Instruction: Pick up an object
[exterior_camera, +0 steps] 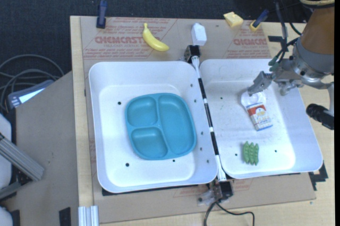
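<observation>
Gripper [258, 87] over right bin [297, 158], near its back edge, fingers spread, tips just above carton [257, 113], nothing pinched | carton lying mid-bin, tilted | green pods [251, 152] near front edge | blue plate [159, 125] centred in left bin [106, 92] | banana [154, 39] on bench behind left bin

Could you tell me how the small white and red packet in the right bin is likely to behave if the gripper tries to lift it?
The packet lies flat and looks thin, so it is probably light. Its upper end looks crumpled, suggesting a soft wrapper that may flop or buckle when pinched. Lying flat on the right bin floor, it might slide rather than roll if the gripper nudges it.
</observation>
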Tool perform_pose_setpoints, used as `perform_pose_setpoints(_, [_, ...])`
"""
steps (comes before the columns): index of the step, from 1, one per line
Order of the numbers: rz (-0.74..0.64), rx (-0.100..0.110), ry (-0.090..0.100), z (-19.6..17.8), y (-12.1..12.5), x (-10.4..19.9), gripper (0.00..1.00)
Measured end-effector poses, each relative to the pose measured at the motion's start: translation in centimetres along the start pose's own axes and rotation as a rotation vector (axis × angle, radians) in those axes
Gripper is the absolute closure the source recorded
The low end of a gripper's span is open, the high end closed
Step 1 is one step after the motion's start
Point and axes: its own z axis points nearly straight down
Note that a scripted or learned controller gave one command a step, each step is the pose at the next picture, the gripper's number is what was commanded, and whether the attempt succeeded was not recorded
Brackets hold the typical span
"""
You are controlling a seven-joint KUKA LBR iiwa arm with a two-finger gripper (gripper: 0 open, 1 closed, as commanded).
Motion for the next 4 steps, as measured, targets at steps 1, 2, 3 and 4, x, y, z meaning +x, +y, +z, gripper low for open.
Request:
perform_pose_setpoints(1, [0.001,0.001,0.000,11.7,0.7,-1.7,0.00])
perform_pose_setpoints(2, [0.002,-0.014,-0.009,13.3,0.9,-0.2,0.00])
perform_pose_setpoints(3, [0.003,-0.022,-0.013,12.1,1.1,-0.3,1.00])
perform_pose_setpoints(4, [0.003,-0.019,-0.012,12.2,1.1,-0.3,0.00])
